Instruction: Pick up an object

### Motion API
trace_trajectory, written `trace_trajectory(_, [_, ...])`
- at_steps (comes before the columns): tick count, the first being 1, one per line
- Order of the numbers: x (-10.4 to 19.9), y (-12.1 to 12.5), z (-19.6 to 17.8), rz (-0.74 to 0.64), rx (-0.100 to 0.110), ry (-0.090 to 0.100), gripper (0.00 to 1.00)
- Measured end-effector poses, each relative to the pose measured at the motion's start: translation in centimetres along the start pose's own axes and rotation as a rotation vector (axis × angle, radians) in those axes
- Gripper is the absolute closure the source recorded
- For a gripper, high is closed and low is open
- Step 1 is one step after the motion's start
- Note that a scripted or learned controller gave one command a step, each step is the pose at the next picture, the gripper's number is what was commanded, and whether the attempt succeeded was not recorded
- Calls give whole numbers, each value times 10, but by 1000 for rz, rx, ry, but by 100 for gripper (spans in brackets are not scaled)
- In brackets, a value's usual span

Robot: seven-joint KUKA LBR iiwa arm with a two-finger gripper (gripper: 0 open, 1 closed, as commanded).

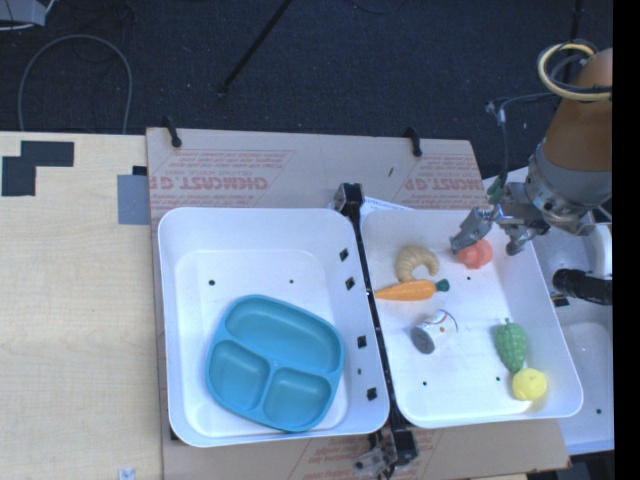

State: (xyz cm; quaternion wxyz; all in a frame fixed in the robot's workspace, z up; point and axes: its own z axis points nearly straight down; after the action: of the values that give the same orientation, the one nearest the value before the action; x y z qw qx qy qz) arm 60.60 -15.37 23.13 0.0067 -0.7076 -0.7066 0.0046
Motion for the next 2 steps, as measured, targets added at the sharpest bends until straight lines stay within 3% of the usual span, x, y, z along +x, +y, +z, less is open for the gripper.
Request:
trace_trajectory(1, [0, 2, -8, -2, -13, -2, 0])
trace_trajectory(2, [7, 4, 38, -3, -10, -2, 0])
